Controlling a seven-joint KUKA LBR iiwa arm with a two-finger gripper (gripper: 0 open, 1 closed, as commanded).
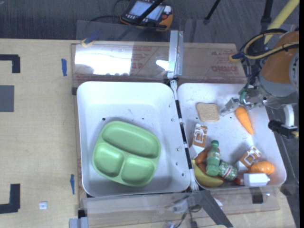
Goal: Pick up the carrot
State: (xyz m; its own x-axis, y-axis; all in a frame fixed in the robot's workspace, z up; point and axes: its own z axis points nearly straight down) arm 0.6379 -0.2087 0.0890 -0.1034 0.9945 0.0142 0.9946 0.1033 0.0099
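The tapered orange carrot (244,118) hangs point-down over the right white plastic bin (280,167), its thick top pinched between the fingers of the grey two-finger gripper (246,100). Just to its left in the bin lies a square slice of tan bread (207,111). The left bin (88,108) holds a green three-compartment tray (125,152).

Green divided plate (126,152) in left bin (90,99); bread slice (207,111), banana (206,178), green bottle (213,158) in right bin (278,175).

Bright, even overhead light; glare on the clear panel (123,61); soft shadows.
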